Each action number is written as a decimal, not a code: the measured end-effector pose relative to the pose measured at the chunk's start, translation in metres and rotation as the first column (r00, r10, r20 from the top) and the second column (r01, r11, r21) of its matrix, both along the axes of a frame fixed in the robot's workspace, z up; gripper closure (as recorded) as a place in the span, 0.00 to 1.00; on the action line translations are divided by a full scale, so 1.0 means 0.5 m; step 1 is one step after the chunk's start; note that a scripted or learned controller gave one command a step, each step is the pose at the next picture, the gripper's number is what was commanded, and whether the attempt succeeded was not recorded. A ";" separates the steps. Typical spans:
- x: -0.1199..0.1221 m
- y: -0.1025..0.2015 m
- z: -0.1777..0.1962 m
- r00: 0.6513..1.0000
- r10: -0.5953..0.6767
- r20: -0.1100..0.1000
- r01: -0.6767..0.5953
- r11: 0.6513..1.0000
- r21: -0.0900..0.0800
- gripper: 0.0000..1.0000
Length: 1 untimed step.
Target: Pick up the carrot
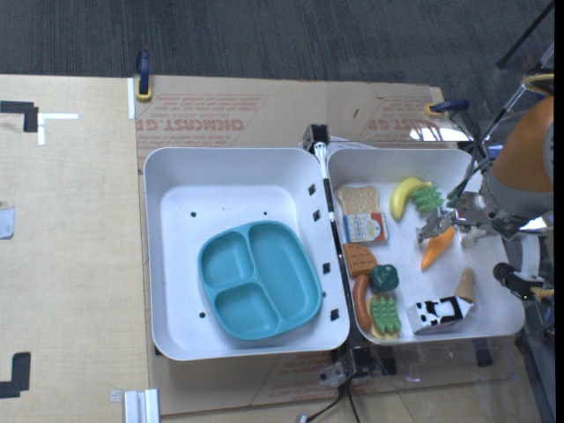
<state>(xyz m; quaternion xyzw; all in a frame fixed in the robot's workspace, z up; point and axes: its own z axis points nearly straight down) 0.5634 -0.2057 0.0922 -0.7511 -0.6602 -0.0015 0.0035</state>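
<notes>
The orange carrot (435, 248) lies slanted in the right bin (493, 324), near its right-hand middle. My gripper (438, 228) reaches in from the right and sits right at the carrot's upper end, touching or nearly touching it. The grey arm with its orange band (529, 152) hangs over the bin's right rim. How the gripper's tips stand is hidden by its metal body and the carrot top.
Around the carrot are a banana (403, 196), a green leafy toy (427, 198), a tan wedge (464, 283) and a cow-patterned carton (441, 314). Bread, a small box, a hot dog and green vegetables line the bin's left side. The left bin (167, 236) holds a teal divided plate (258, 278).
</notes>
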 end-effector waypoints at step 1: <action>0.000 -0.004 0.018 1.000 0.004 0.000 -0.004 1.000 -0.005 1.00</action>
